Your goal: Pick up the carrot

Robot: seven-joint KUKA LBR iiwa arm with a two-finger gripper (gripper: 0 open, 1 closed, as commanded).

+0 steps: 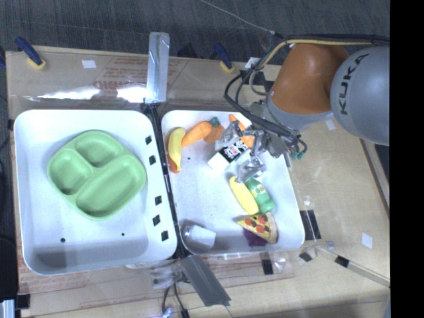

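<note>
Camera view showed the bench from above, with two white bins side by side. The carrot was lying in the right bin, near its far wall, just beside the banana and touching or almost touching it. A second small orange piece with a green tip was close behind the carrot; I could not tell if it belonged to the carrot or was another toy.

The gripper was low over the right bin, to the right of the carrot, above a cluster of small things: a white and black box, a yellow corn-like piece and a green bottle. Whether the gripper was wide or narrow I could not tell, because its end mixed with these things in the picture. No carrot was seen between it.

In my judgement the task was not yet done: the carrot was resting on the bin floor, apart from the gripper. What was left was to bring the gripper over the carrot, go down, close on it and lift it. The banana so close could disturb the grasp. The left bin carried a green divided plate, which played no part
</note>
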